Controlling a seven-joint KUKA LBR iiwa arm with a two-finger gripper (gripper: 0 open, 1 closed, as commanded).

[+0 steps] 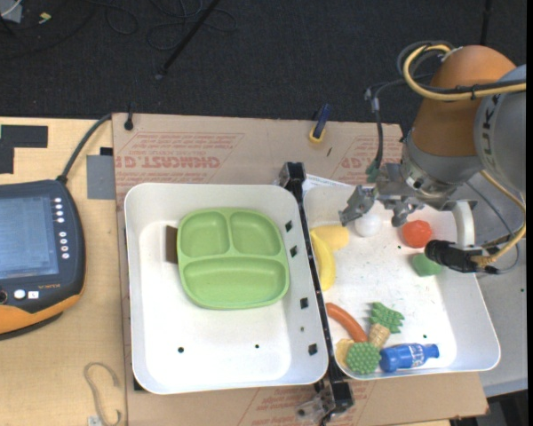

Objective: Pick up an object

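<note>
Two white bins sit side by side below me. My pincer [379,204] hangs over the far part of the right bin [480,327], its fingers spread apart with a small white ball [368,224] just under them, not gripped. A red ball [417,232] lies close by. A yellow banana [325,251] lies near the middle wall. The left bin [151,344] has a green tray [232,258].
</note>
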